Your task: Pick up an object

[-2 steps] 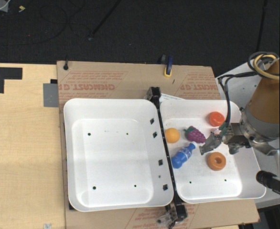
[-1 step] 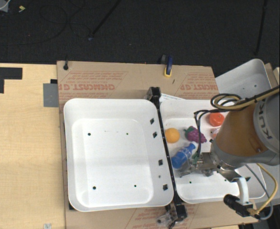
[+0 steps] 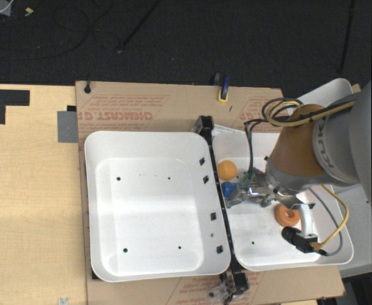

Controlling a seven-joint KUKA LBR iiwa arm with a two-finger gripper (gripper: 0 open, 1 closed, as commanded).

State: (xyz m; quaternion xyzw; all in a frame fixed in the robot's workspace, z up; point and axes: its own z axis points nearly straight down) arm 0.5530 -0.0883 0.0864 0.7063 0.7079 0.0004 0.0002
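Observation:
My gripper (image 3: 242,194) reaches down into the right bin (image 3: 268,256), near its left wall. A blue object (image 3: 228,189) lies right at the gripper's tip, and a small green piece (image 3: 245,181) shows just above it. An orange ball (image 3: 227,169) rests a little further back, against the bin's left wall. An orange ring-shaped object (image 3: 288,216) lies to the right of the gripper, partly under the wrist. The arm's bulk hides the back right part of this bin.
The left bin (image 3: 149,164) sits beside the right one, with a black divider rail (image 3: 214,196) between them. Cardboard (image 3: 148,107) lies under both bins. A blue and yellow clamp (image 3: 223,88) stands at the cardboard's far edge.

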